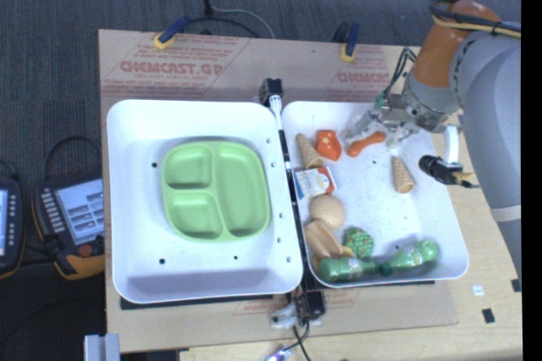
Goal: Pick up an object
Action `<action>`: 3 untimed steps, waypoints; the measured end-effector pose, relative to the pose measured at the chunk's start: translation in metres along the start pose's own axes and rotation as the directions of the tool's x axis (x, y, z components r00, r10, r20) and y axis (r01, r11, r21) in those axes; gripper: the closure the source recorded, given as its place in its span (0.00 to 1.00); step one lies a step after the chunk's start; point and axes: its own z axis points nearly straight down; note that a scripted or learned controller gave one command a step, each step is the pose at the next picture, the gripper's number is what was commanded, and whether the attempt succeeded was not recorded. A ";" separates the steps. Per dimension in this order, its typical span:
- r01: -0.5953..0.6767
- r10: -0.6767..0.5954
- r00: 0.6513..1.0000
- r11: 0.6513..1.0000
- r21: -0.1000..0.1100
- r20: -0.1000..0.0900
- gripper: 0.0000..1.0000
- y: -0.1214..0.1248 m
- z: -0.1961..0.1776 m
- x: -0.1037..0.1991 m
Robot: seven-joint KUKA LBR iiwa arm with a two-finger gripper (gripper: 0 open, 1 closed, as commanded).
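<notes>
My gripper point(374, 134) hangs over the back of the right bin point(449, 219), its fingers spread apart and nothing held between them. Just under the fingertips lies a small orange carrot point(366, 146) on the bin floor. To its left is an orange-red pepper point(329, 144) beside a tan cone point(306, 152). Another tan cone point(403, 174) lies to the right of the carrot.
The right bin also holds a small printed packet point(315, 180), a round bun point(327, 209), a bread piece point(320, 239), a green knobbly ball point(359, 243) and two long green items point(345, 269) point(411, 256) along its front. The left bin point(135, 139) holds a green divided plate point(214, 190).
</notes>
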 end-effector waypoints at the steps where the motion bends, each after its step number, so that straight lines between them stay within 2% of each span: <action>1: 0.312 -0.312 0.950 0.950 -0.003 0.010 0.00 -0.011 0.000 0.034; 2: 0.489 -0.488 0.872 0.873 -0.002 0.012 0.00 -0.018 0.000 0.073; 3: 0.366 -0.366 0.930 0.930 -0.004 0.012 0.00 -0.016 0.000 0.090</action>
